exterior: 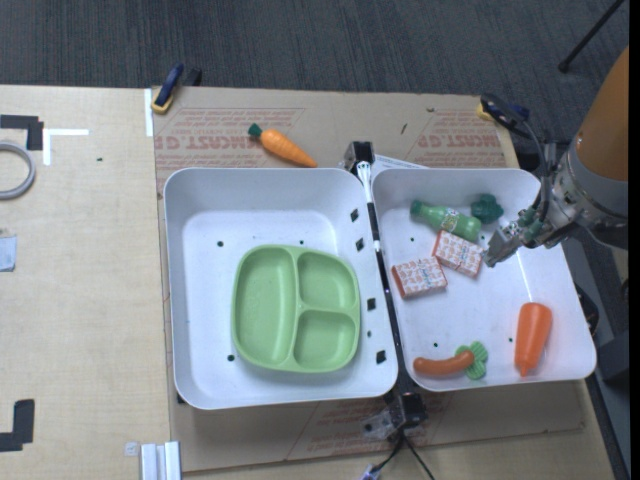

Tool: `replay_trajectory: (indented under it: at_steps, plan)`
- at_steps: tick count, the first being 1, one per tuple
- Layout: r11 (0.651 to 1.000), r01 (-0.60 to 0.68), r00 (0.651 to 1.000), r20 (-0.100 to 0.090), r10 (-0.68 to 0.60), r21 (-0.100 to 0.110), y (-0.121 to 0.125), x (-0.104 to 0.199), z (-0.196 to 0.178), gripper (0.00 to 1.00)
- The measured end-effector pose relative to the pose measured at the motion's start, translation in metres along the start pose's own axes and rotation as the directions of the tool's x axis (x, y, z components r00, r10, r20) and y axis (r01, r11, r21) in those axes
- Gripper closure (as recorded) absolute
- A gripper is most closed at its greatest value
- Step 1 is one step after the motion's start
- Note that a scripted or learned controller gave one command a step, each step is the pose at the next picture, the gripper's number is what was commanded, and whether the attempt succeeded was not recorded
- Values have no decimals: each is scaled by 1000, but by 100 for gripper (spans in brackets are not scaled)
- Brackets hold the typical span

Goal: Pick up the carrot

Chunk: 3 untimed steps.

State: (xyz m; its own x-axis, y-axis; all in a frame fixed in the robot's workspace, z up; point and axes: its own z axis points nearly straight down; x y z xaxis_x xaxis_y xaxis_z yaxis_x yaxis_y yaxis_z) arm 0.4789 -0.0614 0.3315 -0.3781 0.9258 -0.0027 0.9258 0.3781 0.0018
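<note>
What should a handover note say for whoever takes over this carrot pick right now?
Gripper: over the right white bin, near its upper right; nothing visibly between its fingers.
Orange toy carrot with green top: lying on the brown cardboard behind the left white bin, outside both bins.
An orange carrot-like piece lies in the right bin.
Done: no pick yet.
Left: reach a carrot, grasp it, lift it.

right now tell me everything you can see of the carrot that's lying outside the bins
The carrot is a small orange toy, plastic-looking, with a smooth tapered body and a dark green stub at its thick end. It lies flat on the brown cardboard sheet, beyond the back rim of the left bin, slanted with the green end to the left and the tip pointing right and toward the bin. Nothing touches it but the cardboard; the gripper is far off, over the right bin.
</note>
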Motion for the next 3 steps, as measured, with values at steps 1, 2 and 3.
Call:
replay_trajectory:
  at_steps: [1, 2, 3]
  plan:
    - [955, -297, 955, -2, 297, 4, 17, 45, 140, 100]
    - [962, -274, 962, 0, 274, 0, 5, 5, -37, 100]
    - [966, -257, 966, -2, 257, 3, 8, 25, 135, 100]
